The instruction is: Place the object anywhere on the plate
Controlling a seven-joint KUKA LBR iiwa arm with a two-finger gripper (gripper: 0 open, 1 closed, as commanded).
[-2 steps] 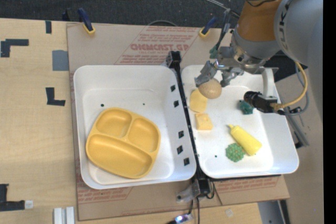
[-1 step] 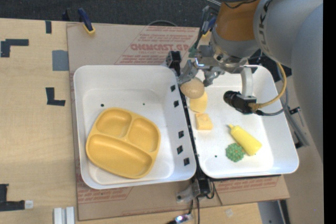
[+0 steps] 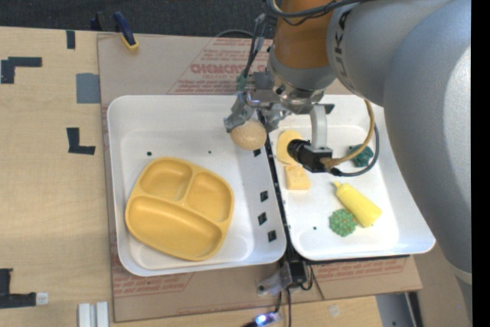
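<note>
A slanted overhead view of a workbench holding two shallow white bins side by side; the left bin contains a yellow plate with three compartments, lying toward the near side of that bin, with nothing resting on it; the right bin holds several small items: a pale yellow wedge, a yellow bottle-shaped toy lying on its side, a green bumpy piece just beside the bottle, a small dark green item near the far right, and a round yellow piece partly behind a black fitting; a large grey robot arm with an orange band reaches in from the right and hangs over the divider between the bins; its gripper sits at the far inner corner of the left bin; a round tan object, resembling a small potato or bread roll, lies directly beneath the fingertips and appears touching them; whether the fingers are closed around it or merely over it cannot be told from this angle; the tan object is on the left bin's side of the divider, well apart from the plate; judged from this, the task is perhaps partway along: the object seems to have reached the plate's bin, but the plate is still bare, so carrying it across and setting it down remain.
</note>
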